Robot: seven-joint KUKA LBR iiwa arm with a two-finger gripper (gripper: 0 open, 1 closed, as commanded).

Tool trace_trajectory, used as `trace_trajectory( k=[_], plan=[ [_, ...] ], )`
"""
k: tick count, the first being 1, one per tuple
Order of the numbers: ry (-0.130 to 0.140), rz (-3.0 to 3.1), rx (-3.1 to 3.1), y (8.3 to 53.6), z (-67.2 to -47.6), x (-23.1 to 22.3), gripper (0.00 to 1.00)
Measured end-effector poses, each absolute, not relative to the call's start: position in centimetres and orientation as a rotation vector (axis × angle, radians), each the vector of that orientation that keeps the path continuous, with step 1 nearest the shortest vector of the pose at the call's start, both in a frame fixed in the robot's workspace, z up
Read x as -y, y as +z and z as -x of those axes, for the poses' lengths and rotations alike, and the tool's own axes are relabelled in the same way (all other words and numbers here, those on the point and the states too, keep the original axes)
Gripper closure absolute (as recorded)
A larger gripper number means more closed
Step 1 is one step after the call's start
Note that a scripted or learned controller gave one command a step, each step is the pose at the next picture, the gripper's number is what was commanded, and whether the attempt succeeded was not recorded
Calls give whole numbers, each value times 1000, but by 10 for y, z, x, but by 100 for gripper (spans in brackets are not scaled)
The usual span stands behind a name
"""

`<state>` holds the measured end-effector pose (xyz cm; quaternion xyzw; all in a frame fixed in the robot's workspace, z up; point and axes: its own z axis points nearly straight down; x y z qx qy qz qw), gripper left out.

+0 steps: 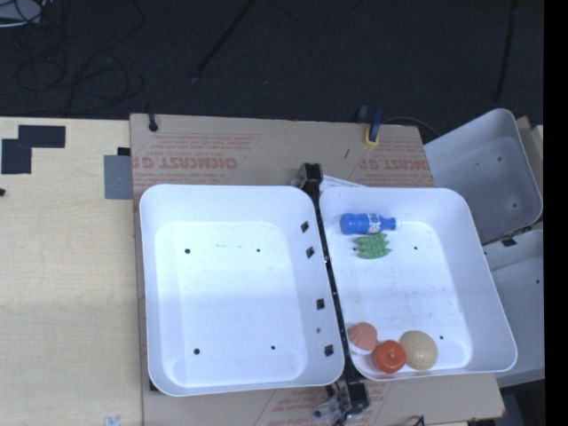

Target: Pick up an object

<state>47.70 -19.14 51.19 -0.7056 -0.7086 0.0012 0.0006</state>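
The right bin (461, 264) holds several small objects. A blue bottle (366, 224) with a white cap lies on its side near the bin's far wall. Just in front of it sits a small green leafy piece (373, 247). In the near corner of that bin three things crowd together: a pale pink round piece (362, 335), a red tomato-like ball (389, 356) and a tan ball (419, 349), each touching the one beside it.
The left bin (160, 238) stands beside the right one, with a black clip strip (321, 273) between them. Both rest on a cardboard sheet (222, 153). A tilted white panel (484, 162) stands at the right, and a blue and yellow clamp (374, 124) sits at the back edge.
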Motion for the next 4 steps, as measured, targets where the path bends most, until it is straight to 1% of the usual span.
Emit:
trace_trajectory(
  k=[1, 2, 3, 4],
  plan=[
    [4, 2214, 2226, 511, -477, 191, 0],
    [6, 2208, 2231, 522, -478, 191, 100],
    [6, 2207, 2231, 521, -478, 191, 0],
    [8, 2200, 2238, 531, -479, 190, 100]
  ],
)
